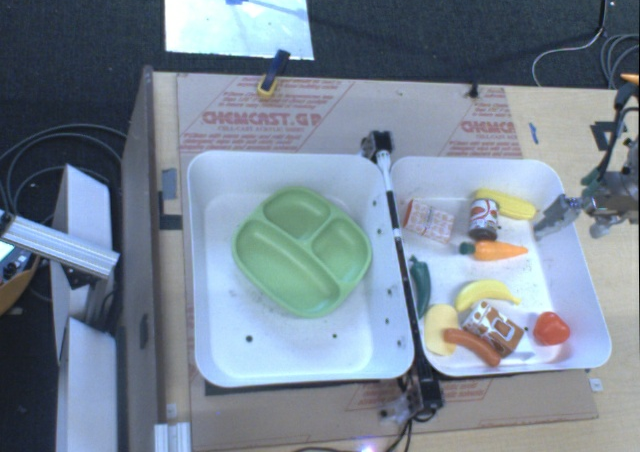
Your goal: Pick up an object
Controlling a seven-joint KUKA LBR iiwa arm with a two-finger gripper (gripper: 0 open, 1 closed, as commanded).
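The tool [566, 210] sits at the right rim of the right shallow white plastic bin [575, 270], reaching in from the right, its grey tip just over the bin's edge. Whether it is apart or together cannot be told from here; nothing shows between its tips, so it appears to carry nothing.

The candidates for picking all lie in that right bin. Nearest the tool is a yellow plastic banana [506, 203] at the top, with a small brown-and-red can [484, 217] just beside it and an orange plastic carrot [496, 251] below the can. A red-and-white printed packet [429, 221] lies further left. Lower down, a second yellow banana [487, 292], a brown patterned box [494, 326], a red-brown sausage [470, 344], a pale yellow rounded piece [438, 326] and a red tomato-like ball [551, 328] crowd together, several touching. A dark green pepper-shaped piece [420, 283] lies against the divider. The left white bin [200, 270] holds a light green sectioned plastic tray [302, 252].

Risks, as I judge them: descending this close to the rim could strike the bin wall; the banana and carrot are smooth and curved, so they could squirt out of a closing grip; in the crowded lower cluster, the tips could land on two items at once or shove neighbours aside.
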